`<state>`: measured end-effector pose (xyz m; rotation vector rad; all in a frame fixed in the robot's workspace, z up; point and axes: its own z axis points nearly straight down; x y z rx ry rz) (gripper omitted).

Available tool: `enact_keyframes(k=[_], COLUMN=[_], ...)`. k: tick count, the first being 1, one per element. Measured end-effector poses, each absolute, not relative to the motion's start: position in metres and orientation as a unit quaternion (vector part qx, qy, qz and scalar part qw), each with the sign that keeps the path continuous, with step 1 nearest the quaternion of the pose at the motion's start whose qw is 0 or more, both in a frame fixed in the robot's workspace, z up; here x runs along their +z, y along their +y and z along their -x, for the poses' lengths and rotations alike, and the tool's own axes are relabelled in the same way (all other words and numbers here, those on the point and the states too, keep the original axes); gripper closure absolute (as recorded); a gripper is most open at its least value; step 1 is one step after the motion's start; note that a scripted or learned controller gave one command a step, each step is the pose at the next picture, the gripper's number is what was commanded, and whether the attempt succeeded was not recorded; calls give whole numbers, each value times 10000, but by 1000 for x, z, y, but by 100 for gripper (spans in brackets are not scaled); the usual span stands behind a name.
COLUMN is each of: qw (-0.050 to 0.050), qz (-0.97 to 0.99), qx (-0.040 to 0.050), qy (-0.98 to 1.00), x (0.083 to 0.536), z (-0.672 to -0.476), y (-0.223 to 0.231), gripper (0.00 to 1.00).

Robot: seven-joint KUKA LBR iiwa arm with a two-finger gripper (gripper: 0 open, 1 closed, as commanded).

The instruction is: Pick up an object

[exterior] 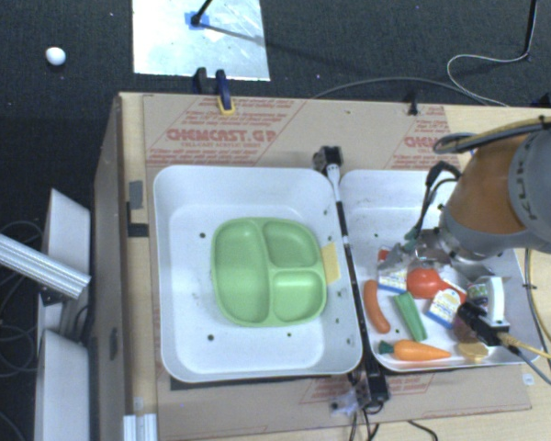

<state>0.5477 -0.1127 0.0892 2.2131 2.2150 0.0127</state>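
— Arm (505,196)?
— In from the right, grey with an orange band, bent low over the right bin (376,200).

— Gripper (413,254)?
— Down in the middle of that bin, just above a white and blue packet (392,279) and close beside a red tomato (424,281). Touching either or not: hard to say.

— Grip state?
— Impossible to tell from this angle.

— Things to pick up?
— All in the right bin, crowded toward the near wall. Left of the tomato, an orange sausage (376,307), lying lengthwise near the wall shared with the other bin. Just right of it, a green stick (409,316), tilted. Along the near wall, a carrot (421,350), pointed end to the right. Between tomato and carrot, a blue and white box (444,307). By the carrot's point, a small tan piece (473,349).

— Left bin (179,246)?
— Holding a green plate (266,272) with three compartments, roughly central. Just beside the plate's right edge, a yellow piece (331,265), near the shared wall.

— Under the bins?
— Brown sheet (248,131) with red lettering, flat on the bench.
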Motion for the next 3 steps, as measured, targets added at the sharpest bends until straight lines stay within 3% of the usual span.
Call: enact_keyframes(k=[1,2,3], qw=[57,74,17], qz=[-7069,-7068,-7060], qx=[40,47,12], qy=[7073,7073,7083], x=[89,100,188], z=[-503,-504,-555], y=[-131,-132,-123], gripper=[0,100,100])
